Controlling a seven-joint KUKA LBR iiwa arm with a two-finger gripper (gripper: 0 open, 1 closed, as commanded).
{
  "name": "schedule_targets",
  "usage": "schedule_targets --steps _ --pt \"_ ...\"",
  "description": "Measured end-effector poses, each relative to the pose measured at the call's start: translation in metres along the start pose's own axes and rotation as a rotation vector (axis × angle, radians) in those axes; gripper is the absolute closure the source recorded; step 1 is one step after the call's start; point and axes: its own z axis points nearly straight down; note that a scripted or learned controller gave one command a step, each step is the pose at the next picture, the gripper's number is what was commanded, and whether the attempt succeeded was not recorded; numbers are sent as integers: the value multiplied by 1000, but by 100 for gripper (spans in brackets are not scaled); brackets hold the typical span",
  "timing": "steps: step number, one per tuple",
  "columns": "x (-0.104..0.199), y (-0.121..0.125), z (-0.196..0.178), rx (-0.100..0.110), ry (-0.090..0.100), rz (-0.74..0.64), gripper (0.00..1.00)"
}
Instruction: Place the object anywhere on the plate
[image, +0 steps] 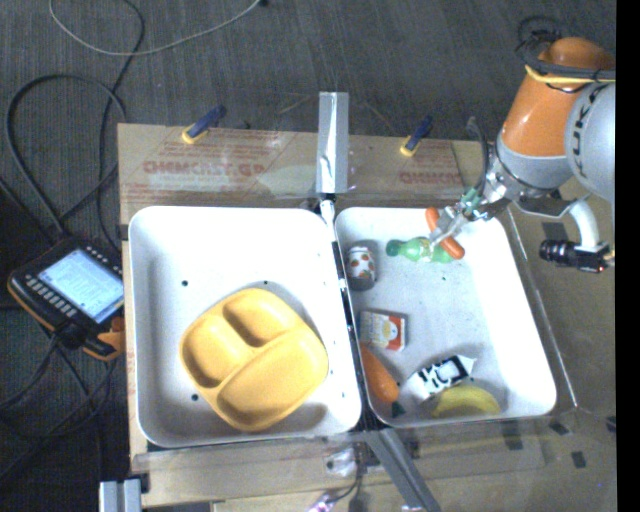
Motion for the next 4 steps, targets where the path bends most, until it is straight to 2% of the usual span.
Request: schedule_targets --steps 1,2,3,4 --pt "58 42 12 -2 3 -135 100" --pt "141 4 13 -2 6 -56 100" --pt "148 19 12 -3 4 -262 100" --pt "211 -28 13 -2 5 -438 100"
